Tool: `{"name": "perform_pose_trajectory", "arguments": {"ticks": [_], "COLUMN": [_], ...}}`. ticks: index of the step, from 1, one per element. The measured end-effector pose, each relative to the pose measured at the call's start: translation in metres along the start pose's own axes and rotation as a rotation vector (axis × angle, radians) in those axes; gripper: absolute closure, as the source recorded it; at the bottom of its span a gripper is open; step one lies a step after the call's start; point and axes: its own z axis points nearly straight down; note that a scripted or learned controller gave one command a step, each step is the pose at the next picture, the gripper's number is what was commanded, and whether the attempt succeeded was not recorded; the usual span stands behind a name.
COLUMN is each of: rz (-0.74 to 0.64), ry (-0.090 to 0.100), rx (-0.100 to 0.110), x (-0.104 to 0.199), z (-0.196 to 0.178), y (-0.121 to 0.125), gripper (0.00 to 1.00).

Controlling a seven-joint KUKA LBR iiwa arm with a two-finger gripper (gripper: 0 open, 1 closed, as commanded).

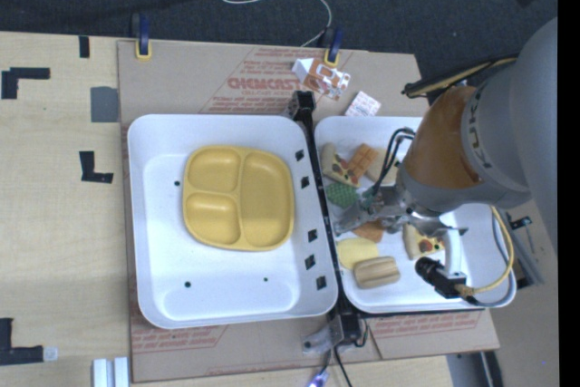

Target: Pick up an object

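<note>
A grey KUKA arm (494, 140) reaches into the right-hand bin (485, 299), its gripper (367, 211) lowered among a crowded cluster of toy food close to the black divider (313, 195) that joins the two bins. Whether the jaws are open or closed cannot be told from above; the wrist hides them, and nothing is visibly held between them.

The candidates for the pick all sit in the right-hand bin, near the divider. A green leafy piece (342, 194) lies just beside the gripper on its divider side, a waffle-like orange piece (362, 160) sits beyond it toward the bin's far wall, and a tan bread roll (375, 271) rests on the gripper's near side, touching a pale yellow wedge (352, 251). Across the divider, a yellow sectioned plate (240, 198) lies alone in the left-hand bin (154, 285).

The risk here is crowding. With pieces packed this tightly, the jaws may close on the edges of two items at once, or nudge one aside and come up with nothing. The small, flat pieces also offer little to grip, and a pinch on a corner could slip free on the lift. The loose yellow cable (501, 263) draped behind the wrist could brush nearby items as well.
</note>
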Motion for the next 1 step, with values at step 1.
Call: {"name": "perform_pose_trajectory", "arguments": {"ticks": [1], "rz": [0.000], "ry": [0.001], "rx": [0.002], "x": [0.0001], "z": [-0.0096], "y": [-0.0004], "gripper": [1.00]}}
